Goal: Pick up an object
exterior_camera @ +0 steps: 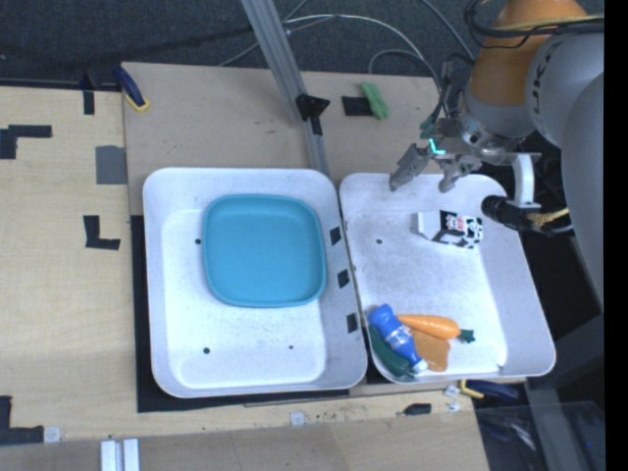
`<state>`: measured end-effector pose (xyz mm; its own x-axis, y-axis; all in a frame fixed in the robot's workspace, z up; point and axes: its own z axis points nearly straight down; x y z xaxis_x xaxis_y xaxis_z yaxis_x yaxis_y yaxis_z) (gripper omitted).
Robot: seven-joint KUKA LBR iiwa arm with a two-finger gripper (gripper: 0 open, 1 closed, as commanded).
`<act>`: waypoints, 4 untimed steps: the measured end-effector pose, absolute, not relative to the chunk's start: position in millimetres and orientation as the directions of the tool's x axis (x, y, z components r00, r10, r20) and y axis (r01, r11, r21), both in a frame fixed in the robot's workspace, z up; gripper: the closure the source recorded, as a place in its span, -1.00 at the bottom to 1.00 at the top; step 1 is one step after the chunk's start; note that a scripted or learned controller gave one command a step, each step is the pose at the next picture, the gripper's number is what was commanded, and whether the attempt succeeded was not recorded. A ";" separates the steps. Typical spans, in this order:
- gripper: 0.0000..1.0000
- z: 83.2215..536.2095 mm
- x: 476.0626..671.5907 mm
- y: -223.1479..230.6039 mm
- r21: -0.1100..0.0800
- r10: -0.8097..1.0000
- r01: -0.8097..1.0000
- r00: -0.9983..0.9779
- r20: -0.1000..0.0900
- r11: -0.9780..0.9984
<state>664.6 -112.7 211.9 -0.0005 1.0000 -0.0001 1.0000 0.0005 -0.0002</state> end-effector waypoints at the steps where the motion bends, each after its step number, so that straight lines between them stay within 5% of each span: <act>1: -1.00 211.9 664.6 -112.7 0.000 1.000 1.000 -0.001 0.000 0.001; 4: -1.00 88.2 662.7 -111.2 -0.001 1.000 1.000 -0.001 0.000 0.001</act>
<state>662.7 -111.2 88.2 -0.0012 1.0000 -0.0004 1.0000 0.0012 -0.0009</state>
